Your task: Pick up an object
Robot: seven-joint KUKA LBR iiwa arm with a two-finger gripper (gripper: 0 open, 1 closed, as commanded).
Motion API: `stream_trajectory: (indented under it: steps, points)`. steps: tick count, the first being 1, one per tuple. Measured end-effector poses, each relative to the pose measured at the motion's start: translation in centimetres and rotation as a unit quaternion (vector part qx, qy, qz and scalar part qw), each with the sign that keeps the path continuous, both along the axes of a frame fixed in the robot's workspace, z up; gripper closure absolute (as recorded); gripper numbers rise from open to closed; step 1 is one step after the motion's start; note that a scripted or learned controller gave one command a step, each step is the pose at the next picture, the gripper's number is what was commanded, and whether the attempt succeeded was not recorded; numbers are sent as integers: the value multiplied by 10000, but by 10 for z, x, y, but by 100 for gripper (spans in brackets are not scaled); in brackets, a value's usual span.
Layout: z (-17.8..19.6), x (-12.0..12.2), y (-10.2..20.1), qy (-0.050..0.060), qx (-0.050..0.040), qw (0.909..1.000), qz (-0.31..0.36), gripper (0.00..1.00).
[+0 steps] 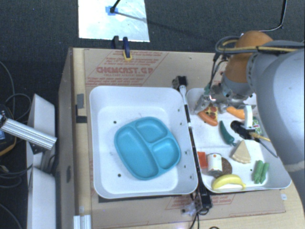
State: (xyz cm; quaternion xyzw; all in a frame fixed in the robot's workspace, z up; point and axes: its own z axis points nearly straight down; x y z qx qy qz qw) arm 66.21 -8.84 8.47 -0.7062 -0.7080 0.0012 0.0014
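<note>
The banana [228, 181] lies nearest at the right bin's [281, 181] front rim, while the hand [208, 104], whether open or closed I cannot tell, hangs over the pizza slice [208, 115] near the dividing wall, where it could scrape; the left bin's blue tray [147, 147] leaves more room.

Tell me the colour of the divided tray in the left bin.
Light blue tray, clear in the camera view.

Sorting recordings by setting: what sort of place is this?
Probably a robotics lab bench: two white bins on a board, toy food like a banana, and a blue divided tray.
</note>
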Motion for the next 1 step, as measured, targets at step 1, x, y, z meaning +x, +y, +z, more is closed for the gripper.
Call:
stream_trajectory:
  steps: [1]
  points:
    - [9, -2, 0, 62, 11, 10000, 32, 100]
